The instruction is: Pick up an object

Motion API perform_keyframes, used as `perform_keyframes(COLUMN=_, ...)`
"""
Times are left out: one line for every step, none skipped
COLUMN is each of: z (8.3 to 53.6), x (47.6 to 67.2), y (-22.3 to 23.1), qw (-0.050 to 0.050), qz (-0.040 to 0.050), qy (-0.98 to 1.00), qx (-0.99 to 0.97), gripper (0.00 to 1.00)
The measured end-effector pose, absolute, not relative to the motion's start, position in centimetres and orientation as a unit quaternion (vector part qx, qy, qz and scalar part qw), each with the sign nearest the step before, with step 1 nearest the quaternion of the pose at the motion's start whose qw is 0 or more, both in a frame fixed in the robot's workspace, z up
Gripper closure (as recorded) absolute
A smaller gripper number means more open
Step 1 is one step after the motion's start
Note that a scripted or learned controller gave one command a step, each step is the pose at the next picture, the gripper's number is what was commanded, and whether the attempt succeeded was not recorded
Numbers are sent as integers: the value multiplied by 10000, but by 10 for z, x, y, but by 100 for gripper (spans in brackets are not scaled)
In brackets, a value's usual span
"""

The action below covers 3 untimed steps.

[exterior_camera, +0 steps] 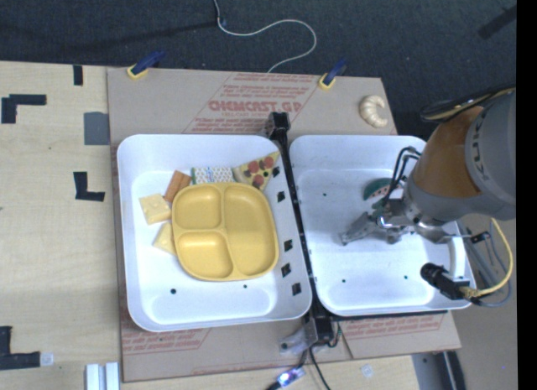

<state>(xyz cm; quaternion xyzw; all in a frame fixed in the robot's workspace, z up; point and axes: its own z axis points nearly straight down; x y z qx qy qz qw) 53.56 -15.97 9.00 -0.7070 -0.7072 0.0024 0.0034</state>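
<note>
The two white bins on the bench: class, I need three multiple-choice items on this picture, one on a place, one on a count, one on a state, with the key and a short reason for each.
1. Where does the yellow plate lie?
A. in the left bin
B. in the right bin
C. on the cardboard outside the bins

2. How many compartments does the yellow plate have?
A. two
B. three
C. five

3. How does the yellow plate lie?
A. standing on its edge
B. turned upside down
C. flat, hollow side up

Key:
1 A: the yellow plate sits inside the left bin, while the gripper is over the right bin.
2 B: raised ridges split it into two upper sections and one lower one.
3 C: its hollows face the camera and its whole rim shows.
</note>
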Motion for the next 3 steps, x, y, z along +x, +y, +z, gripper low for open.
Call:
perform_keyframes(z=85, x=536, y=-159, qw=-1, qz=6, qy=-7076, qx=-7066, gripper=0)
perform_keyframes(z=96, x=537, y=-159, qw=-14, qz=3, qy=-7076, qx=-7066, gripper=100)
perform_keyframes(z=140, x=532, y=-155, qw=-3, qz=-6, qy=-7077, qx=-7065, gripper=100)
